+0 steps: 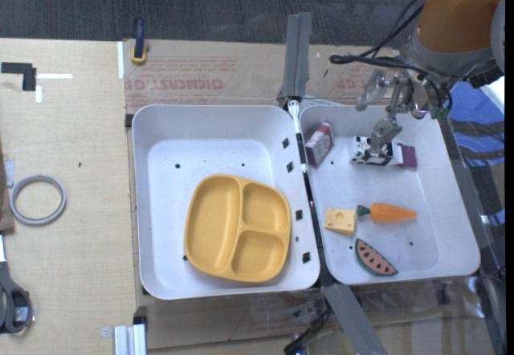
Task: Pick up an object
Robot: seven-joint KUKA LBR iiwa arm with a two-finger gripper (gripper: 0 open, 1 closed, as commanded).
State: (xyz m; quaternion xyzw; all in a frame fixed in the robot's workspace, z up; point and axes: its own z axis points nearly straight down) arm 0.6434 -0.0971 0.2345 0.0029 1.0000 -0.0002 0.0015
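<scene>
Gripper: the gripper (373, 151) is down in the right bin (458, 209), at its far side, the grey arm (462, 0) with its orange band coming in from the upper right.
Fingers: too small and dark at the tip to read; I cannot tell whether they are released or clenched, and nothing is seen between them.
Nearest target: a small purple block (408, 156) lies just beside the gripper on its right, on the bin floor; my guess is that this is the one being gone for.
Handling of the block: looks like a light, stiff toy piece with flat faces; squeezing across two opposite flat sides should hold it, though it is small and could skid away.
Purple box: a purple and white carton (319, 143) leans near the left wall of the right bin; light, probably crushable, best taken across its narrow width.
Play food: a toy carrot (388, 214), a cheese wedge (340, 221) and a watermelon slice (375, 258) lie toward the near side, apart from each other; likely hard smooth plastic, the carrot rounded and apt to roll.
Left bin: a yellow divided plate (238, 227) lies flat in the left bin (152, 185); wide and shallow, awkward except by its rim.
Writing: the cardboard (201, 72) on the bench behind the bins carries red print seen upside down, not clear enough to read; the carton's label is too small.
</scene>
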